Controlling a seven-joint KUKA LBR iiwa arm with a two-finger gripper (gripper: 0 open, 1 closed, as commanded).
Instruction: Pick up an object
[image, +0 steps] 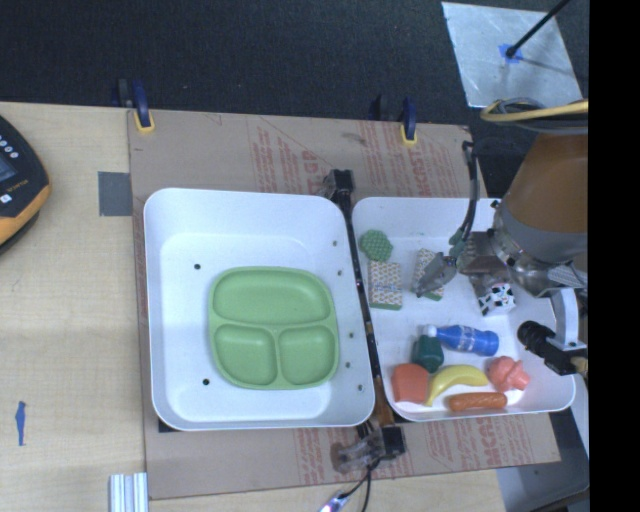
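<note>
My gripper (437, 274) hangs over the upper middle of the right bin (398, 213), fingers spread open and pointing down-left with nothing between them. Just left of the fingertips lies a patterned sponge block (385, 284), and above that a green round scrubber (376, 243). Lower in the bin lie a blue bottle with a white cap (464, 339), a dark green bottle (428, 353), a yellow banana (458, 379), a red-orange piece (409, 383), a sausage (477, 402) and a pink toy (510, 373). A black-and-white die (496, 297) sits beside the wrist.
The left bin (165, 300) holds a green three-part plate (273, 326). Clamps stand at the cardboard's far edge (408, 118). A yellow-black device (18, 188) lies at the bench's left edge. The arm's orange band (550, 185) fills the right side.
</note>
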